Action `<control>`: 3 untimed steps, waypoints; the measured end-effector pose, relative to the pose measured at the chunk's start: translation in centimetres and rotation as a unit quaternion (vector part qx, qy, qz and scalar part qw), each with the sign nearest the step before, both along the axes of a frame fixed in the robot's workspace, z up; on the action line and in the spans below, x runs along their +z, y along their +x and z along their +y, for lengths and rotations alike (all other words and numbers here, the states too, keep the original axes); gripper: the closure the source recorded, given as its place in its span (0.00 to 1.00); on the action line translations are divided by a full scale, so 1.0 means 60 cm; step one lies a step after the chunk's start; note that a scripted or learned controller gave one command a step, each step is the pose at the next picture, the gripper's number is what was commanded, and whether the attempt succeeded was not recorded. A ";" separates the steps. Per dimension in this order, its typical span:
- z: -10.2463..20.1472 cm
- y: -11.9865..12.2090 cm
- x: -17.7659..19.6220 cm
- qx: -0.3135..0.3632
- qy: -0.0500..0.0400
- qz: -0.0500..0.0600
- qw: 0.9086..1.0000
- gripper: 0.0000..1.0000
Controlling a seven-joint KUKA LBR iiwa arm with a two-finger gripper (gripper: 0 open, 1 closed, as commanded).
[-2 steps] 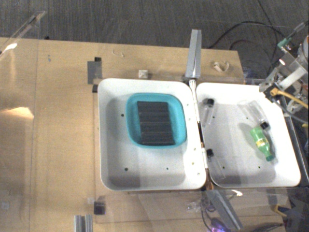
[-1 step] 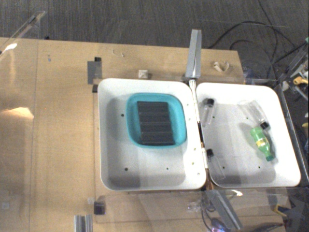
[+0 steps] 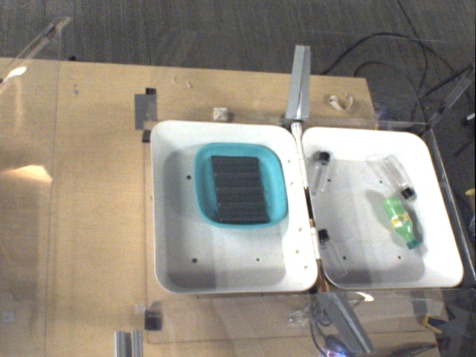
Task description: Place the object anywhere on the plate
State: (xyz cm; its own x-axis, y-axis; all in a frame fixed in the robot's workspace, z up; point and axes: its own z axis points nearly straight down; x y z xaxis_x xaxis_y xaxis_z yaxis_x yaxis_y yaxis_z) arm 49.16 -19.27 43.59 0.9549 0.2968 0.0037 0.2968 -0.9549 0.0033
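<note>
A teal square plate point(image 3: 277, 188) lies in the left bin point(image 3: 171, 266), toward its back. A dark ridged rectangular block point(image 3: 238, 189) lies flat on the plate, covering most of its middle. In the right bin point(image 3: 439, 266) lie a green plastic bottle point(image 3: 402, 222) near the right wall, a clear tube with a black cap point(image 3: 396, 174) behind it, another clear tube with a black cap point(image 3: 320, 171) by the left wall, and a third point(image 3: 332, 248) toward the front left.
The two white bins sit side by side on a wooden bench point(image 3: 74, 199). A grey metal post point(image 3: 300, 84) rises behind the seam between them. Cables run across the floor at the back right.
</note>
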 end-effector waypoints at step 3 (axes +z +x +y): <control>-0.021 -0.006 0.000 -0.046 0.000 0.000 0.999 0.00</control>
